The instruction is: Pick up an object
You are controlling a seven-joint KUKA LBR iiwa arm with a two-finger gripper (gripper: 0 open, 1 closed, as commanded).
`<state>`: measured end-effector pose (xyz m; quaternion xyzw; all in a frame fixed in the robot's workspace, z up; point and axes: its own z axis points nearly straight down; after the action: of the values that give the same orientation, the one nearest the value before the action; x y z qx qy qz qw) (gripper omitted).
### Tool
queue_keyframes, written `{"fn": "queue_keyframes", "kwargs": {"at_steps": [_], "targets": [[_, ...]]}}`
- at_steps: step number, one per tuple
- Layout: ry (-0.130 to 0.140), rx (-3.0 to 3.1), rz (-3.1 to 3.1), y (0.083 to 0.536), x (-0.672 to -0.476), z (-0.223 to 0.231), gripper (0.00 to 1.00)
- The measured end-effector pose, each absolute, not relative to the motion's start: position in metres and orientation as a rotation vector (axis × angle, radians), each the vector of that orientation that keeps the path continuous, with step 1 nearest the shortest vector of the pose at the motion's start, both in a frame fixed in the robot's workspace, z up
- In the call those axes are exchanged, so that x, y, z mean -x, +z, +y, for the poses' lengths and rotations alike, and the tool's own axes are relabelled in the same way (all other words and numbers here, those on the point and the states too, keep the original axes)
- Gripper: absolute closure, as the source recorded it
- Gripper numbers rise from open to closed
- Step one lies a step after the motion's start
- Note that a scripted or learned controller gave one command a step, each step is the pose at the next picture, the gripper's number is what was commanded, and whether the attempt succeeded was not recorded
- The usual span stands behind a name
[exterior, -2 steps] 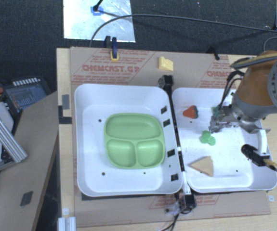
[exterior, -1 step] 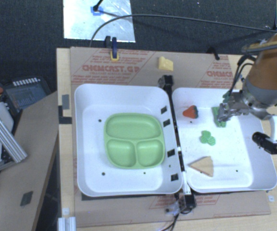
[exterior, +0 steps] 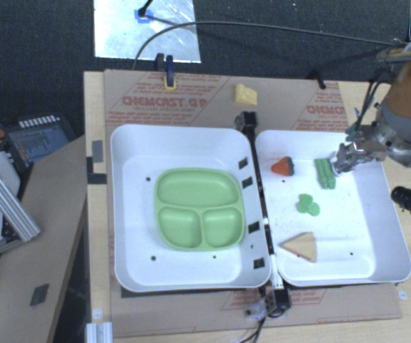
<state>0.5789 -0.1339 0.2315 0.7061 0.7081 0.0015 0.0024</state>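
Note:
The right bin (exterior: pixel 377 259) holds a small red and orange strawberry-like piece (exterior: pixel 283 166), a long green ridged piece (exterior: pixel 325 174), a green broccoli-like piece (exterior: pixel 307 205) and a tan wedge (exterior: pixel 300 246). My gripper (exterior: pixel 343 158) hangs over the upper right of this bin, just right of the top end of the long green piece. Nothing shows between its fingers. A green divided plate (exterior: pixel 197 209) lies in the left bin (exterior: pixel 130 191).
A yellow block (exterior: pixel 246 94) lies on the cardboard behind the bins. A yellow-and-blue clamp (exterior: pixel 168 71) sits at the board's back edge. A grey device (exterior: pixel 37 138) and metal rail (exterior: pixel 5 204) stand on the bench at left.

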Motion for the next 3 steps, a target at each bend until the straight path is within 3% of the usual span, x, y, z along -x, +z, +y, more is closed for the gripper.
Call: {"fn": "queue_keyframes", "kwargs": {"at_steps": [1,3], "targets": [[0.003,-2.215,2.224,0.255,-0.58,-0.134,1.0],[0.007,-2.209,2.231,0.262,-0.603,-0.036,1.0]]}}
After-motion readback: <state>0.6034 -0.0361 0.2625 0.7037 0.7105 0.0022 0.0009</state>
